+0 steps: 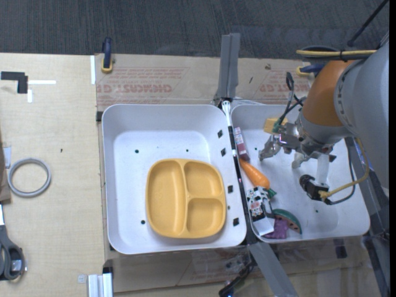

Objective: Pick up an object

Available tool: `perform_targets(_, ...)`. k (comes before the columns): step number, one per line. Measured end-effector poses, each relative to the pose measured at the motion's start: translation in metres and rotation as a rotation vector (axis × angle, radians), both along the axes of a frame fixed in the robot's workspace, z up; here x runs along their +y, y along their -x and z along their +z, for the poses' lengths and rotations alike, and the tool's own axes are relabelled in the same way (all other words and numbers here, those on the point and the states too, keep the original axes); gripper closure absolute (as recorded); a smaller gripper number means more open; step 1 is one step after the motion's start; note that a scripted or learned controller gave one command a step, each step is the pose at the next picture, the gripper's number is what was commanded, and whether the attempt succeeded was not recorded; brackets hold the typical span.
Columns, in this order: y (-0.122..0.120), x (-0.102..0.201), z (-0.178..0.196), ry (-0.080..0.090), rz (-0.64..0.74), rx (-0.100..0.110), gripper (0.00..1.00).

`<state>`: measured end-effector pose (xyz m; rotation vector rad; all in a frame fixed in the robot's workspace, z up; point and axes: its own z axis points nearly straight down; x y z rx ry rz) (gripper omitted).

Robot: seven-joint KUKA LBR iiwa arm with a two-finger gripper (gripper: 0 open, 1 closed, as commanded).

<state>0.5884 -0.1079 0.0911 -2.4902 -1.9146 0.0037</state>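
My gripper point(283, 156) hangs over the middle of the right bin point(346, 224), open, with bare white floor between its fingers point(268, 151). An orange carrot point(255, 173) lies just left of and below it, against the wall between the bins. A slim dark red tube point(239, 145) lies along that wall above the carrot. A black-and-white cow toy point(258, 200) sits below the carrot. A green and purple piece point(283, 223) and a white piece point(262, 226) lie in the bin's near left corner. A small yellow block point(272, 126) shows beside the wrist.
The left bin point(124, 141) holds a yellow divided plate point(185, 198). The grey arm with its orange band point(325, 94) and cables covers the right bin's far right part. On the bench to the left lie a grey ring point(28, 177) and scissors point(9, 258).
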Motion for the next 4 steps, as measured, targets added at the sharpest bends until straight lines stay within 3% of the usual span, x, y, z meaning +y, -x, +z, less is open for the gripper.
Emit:
perform_targets(1,-0.070,0.011,0.001,0.001,-0.373,0.000,0.00)
perform_targets(2,-0.070,-0.003,0.000,0.001,-0.041,0.001,0.00)
perform_targets(3,-0.070,0.014,0.001,0.001,-0.436,0.000,0.00)
perform_targets(4,-0.022,0.015,0.000,-0.001,-0.139,0.001,0.00)
